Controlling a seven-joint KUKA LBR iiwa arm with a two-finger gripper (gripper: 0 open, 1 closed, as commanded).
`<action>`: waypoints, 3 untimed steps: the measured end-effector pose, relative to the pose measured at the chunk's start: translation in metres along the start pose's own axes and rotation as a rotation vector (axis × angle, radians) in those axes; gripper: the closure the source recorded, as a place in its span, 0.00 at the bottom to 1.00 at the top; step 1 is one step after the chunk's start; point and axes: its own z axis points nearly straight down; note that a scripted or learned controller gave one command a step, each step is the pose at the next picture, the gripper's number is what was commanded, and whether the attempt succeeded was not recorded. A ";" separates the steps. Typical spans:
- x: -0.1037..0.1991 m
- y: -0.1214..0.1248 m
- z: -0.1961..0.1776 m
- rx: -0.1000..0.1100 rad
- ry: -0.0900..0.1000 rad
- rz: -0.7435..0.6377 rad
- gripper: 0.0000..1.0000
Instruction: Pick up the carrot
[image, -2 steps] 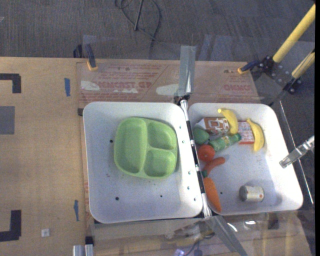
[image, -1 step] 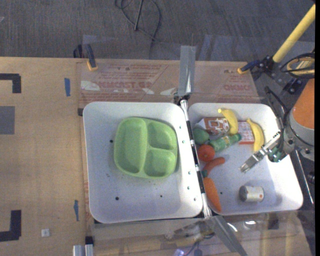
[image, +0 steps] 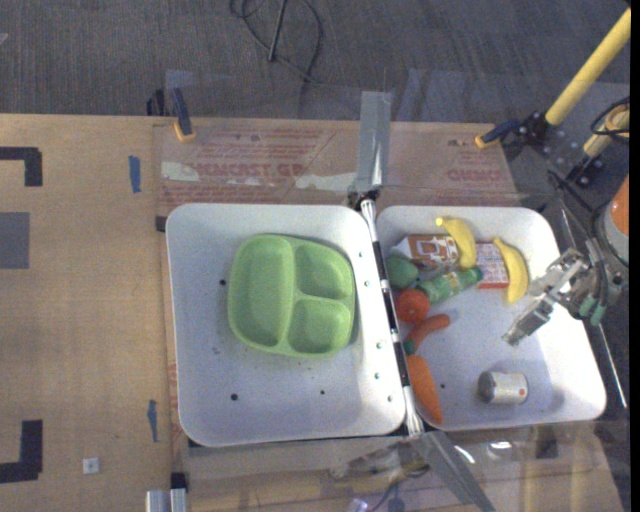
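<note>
Since the pick turns on where the long orange tapered carrot (image: 424, 387) lies relative to the claw, that comes first: it sits in the right-hand shallow white bin (image: 570, 400), pressed along that bin's left wall near the lower-left corner. Its long axis runs roughly up-and-down the view, w/ a slight slant — upper end closer to the wall, lower end angled a touch rightward. The metal two-finger gripper (image: 520, 330) hangs over the same bin's right half, well apart from the carrot, which lies to its left and further down the view. Fingers look open — narrow gap, nothing between them.

Between the two lies mostly bare bin floor. A small grey-silver cylindrical can (image: 503, 387) lies below the gripper, off the straight path but near it. Other clutter — a red-orange round tomato-like piece (image: 411, 305) and a short red pepper-like piece (image: 428, 328) — sits just above the carrot's upper end, so approx. the lower half is the clearer place to grasp.

My read: the claw must travel left and down-view, then close across the carrot's short width, i.e. jaws set crosswise to the wall. The wall touching one flank looks like the main risk — little room for a finger there.
</note>
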 end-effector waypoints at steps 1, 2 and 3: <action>0.067 0.064 0.082 0.002 0.006 0.110 0.00; 0.029 0.046 0.079 0.001 0.002 0.188 0.00; -0.044 -0.015 0.088 0.002 0.001 0.280 0.00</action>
